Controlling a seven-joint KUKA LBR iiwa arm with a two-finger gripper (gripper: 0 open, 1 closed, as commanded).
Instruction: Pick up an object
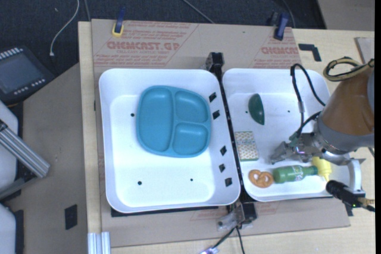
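Camera view: gripper (297, 150) low in right bin (271, 83), just above green bottle (293, 173); grip state cannot be determined. Pretzel (259, 177) touches bottle's left end. Dark green object (256, 108) lies apart. Blue divided plate (173, 121) occupies left bin (119, 146).
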